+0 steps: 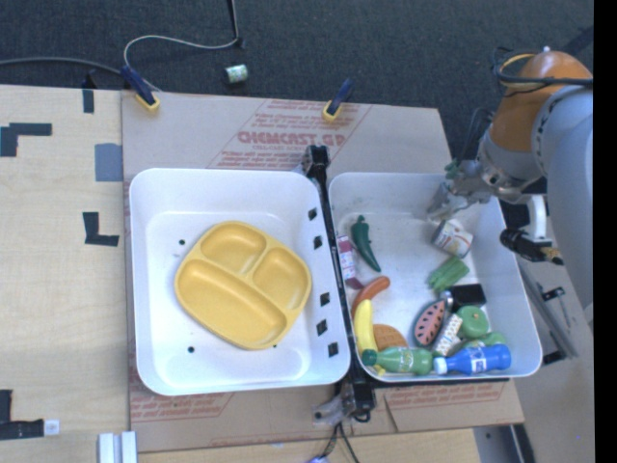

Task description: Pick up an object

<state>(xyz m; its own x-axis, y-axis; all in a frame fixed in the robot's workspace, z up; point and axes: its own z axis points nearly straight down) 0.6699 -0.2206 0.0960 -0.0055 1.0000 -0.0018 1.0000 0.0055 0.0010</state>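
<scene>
Wooden bench [58, 258] carries cardboard sheet [241, 133]; two white bins [145, 287] side by side on cardboard.

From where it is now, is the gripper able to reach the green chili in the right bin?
Probably yes. The chili lies alone on bare bin floor, with nothing on top of it. The gripper is over the same bin, to the chili's right, and the space between them looks free.

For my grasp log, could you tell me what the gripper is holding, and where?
Cannot be told: the gripper sits just above a small white object.
</scene>
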